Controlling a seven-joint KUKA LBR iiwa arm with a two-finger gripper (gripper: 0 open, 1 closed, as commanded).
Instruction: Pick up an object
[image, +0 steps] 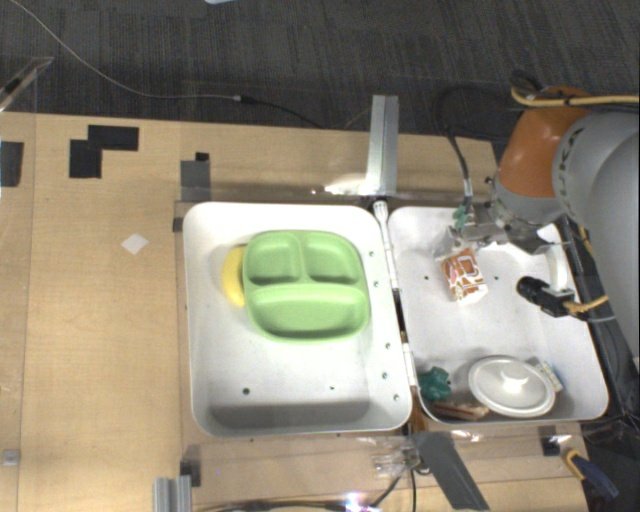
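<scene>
In the right bin (580, 370) lies a small red-and-white packet (463, 276), tilted, toward the bin's back. My gripper (470, 228) hangs just behind and above the packet, at the bin's back edge, pointing down toward it. Nothing visible is lifted off the bin floor. A white round bowl (512, 385) sits at the front of the right bin, with a teal object (435, 383) and a brown object (458, 408) beside it at the front left corner.
The left bin (290, 385) holds a green divided plate (303, 283) lying over a yellow object (232, 276). A metal divider post (383, 140) stands between the bins at the back. A black cable fitting (541, 293) hangs off the arm over the right bin.
</scene>
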